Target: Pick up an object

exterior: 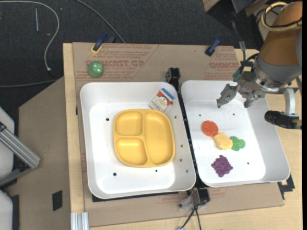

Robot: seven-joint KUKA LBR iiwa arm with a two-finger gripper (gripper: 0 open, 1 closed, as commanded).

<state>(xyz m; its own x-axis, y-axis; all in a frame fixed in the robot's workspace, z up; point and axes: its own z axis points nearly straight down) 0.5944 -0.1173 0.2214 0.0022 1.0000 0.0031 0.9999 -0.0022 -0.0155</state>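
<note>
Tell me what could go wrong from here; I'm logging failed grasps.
1. The orange piece, yellow piece and green piece lie bunched together in the right bin, so a descent may nudge neighbours or catch two.
2. The gripper, jaws open, hovers above bare bin floor; dropping straight down would likely grasp nothing.
3. The purple grapes look flat and may slip.

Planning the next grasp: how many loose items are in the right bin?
4, clustered near its middle: an orange piece nearest the gripper, a yellow piece touching a green piece on its right, and purple grapes nearest the front edge. None looks hidden.
</note>
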